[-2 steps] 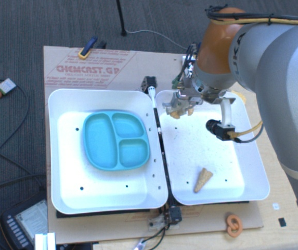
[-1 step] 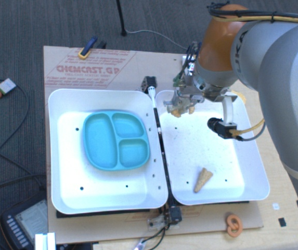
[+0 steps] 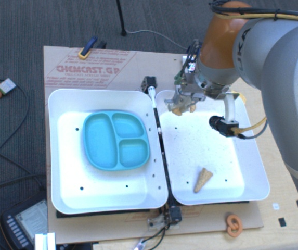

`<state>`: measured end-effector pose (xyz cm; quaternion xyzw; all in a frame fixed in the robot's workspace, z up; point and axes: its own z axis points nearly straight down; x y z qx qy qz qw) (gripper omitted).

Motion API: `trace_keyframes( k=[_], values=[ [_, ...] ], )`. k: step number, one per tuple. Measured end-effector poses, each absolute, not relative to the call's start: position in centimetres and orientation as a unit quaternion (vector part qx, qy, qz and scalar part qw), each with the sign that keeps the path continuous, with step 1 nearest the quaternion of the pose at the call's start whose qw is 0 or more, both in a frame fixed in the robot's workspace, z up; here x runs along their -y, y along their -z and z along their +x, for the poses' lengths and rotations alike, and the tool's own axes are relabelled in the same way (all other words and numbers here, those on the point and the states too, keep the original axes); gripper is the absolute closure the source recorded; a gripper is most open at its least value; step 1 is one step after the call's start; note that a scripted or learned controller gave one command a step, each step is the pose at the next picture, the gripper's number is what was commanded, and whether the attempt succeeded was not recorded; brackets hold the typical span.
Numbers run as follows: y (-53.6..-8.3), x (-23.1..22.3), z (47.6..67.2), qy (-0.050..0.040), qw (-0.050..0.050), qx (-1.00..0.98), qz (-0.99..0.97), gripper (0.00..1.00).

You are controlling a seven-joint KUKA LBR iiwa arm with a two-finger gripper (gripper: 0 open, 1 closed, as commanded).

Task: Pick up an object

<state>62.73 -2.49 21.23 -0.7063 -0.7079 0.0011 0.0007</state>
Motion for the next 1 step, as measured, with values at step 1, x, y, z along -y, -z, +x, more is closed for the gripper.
trace_keyframes(
  k=[1],
  values=[
    [-22.16,2.45,62.74,-0.0013,0.001,0.708,-0.706,1.00]
  ],
)
